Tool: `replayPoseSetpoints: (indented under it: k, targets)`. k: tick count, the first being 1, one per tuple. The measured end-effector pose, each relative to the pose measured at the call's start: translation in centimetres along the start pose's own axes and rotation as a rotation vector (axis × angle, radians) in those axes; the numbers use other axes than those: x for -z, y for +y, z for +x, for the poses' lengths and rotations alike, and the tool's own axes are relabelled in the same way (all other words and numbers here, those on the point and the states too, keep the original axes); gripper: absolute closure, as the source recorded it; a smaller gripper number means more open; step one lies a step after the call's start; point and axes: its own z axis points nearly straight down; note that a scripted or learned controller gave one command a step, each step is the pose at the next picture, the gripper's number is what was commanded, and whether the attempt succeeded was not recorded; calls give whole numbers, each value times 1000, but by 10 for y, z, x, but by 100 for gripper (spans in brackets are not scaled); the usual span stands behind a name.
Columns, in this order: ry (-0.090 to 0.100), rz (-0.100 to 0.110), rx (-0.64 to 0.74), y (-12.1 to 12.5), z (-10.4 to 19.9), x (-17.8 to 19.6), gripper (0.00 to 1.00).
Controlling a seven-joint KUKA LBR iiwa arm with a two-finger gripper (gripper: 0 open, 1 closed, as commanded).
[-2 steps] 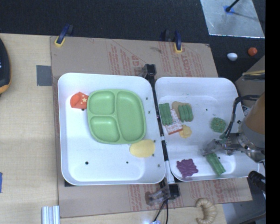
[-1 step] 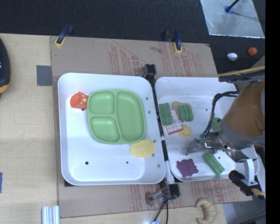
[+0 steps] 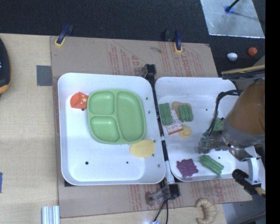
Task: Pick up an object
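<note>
My gripper hangs low over the right bin, near its middle right, at the end of the grey arm with the orange band. Just below it lies a long green vegetable, and a purple grape bunch sits to its lower left. Further left in that bin are a ribbed green piece, a second green piece, a red and white packet and a small yellow piece. A small green thing shows beside the arm. I see nothing held.
The left bin holds a green divided plate, a red piece at its upper left and a yellow piece at its lower right. A black divider clip sits between the bins. A tan curled object lies on the bench below.
</note>
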Motion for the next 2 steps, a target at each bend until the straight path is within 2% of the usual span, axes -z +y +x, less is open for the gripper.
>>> replayPoseSetpoints:
  k: [1, 2]
  targets:
    - [1, -13, 1, 14, 52, 95, 100]
    - [0, -3, -5, 11, 49, 90, 0]
